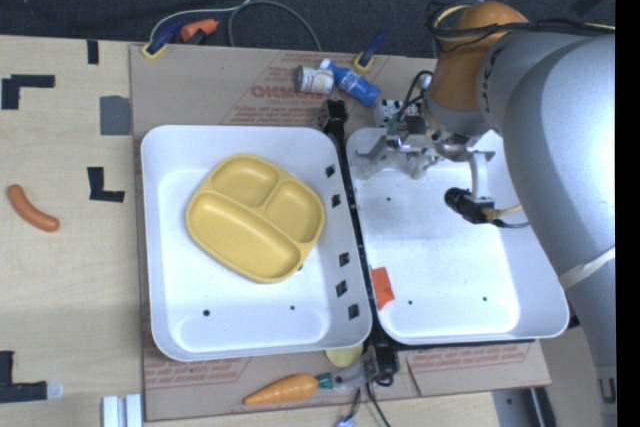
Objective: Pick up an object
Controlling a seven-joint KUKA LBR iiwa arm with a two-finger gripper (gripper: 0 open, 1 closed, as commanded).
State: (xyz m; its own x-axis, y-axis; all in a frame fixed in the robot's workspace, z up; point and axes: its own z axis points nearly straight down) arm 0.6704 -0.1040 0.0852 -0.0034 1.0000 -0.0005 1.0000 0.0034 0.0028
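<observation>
A yellow divided plate (256,215) lies in the left white bin (170,315), tilted a little toward the near right. The grey arm with its orange band (468,65) leans in from the right over the far end of the right bin (500,315). Its gripper (400,150) hangs low at that bin's far left corner, close to the divider between the bins. Nothing is visibly held in it. The plate sits well to the left of the gripper, across the divider.
Outside the bins, a blue and white bottle-like object (338,80) lies behind them. A toy carrot (285,388) lies in front, and a sausage (33,208) sits far left on the bench. An orange tag (381,287) sits on the divider. A clamp (180,33) and cables lie at the back.
</observation>
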